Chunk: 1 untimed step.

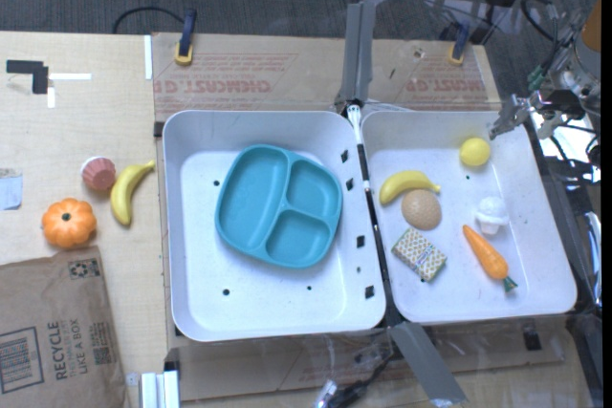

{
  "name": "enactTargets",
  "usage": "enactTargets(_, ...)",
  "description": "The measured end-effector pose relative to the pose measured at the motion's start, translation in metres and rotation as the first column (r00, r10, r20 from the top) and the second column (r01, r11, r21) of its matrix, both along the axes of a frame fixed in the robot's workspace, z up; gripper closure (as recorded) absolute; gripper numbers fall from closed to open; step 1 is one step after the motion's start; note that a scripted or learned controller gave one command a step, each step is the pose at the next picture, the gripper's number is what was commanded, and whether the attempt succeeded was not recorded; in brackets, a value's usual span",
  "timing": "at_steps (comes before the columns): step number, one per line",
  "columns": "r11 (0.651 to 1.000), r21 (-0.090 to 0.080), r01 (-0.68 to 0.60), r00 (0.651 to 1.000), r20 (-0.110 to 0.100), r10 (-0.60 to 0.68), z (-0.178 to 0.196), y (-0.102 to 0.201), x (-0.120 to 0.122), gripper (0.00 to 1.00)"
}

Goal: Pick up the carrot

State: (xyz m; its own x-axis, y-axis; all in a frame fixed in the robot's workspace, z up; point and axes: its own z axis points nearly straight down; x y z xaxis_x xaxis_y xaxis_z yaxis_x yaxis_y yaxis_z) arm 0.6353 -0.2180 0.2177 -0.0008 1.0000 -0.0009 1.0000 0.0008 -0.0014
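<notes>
- Camera view: the gripper (510,117) sits at the far right corner of the right bin (555,234), over its rim; whether it is open or closed cannot be told, and nothing is seen in its grasp.
- Nearest it, a lemon (474,152) lies just inside that corner.
- Toward the bin's middle: a banana (407,185) touching a tan ball (421,209), with a patterned packet (420,254) nearer the front edge.
- A small white cup (491,215) lies by the right wall.
- The carrot (488,254) lies just in front of the cup, slanted toward the front right corner, well apart from the gripper.
- The left bin (191,234) holds a blue divided plate (278,204).
- Progress: carrot untouched; approach, grasp and lift all remain, in my judgement.
</notes>
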Motion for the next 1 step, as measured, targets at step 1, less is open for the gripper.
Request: enactTargets(1,0.98,0.001,-0.2,0.98,0.0,0.2,-0.0879,-0.0042,-0.0546,0.0)
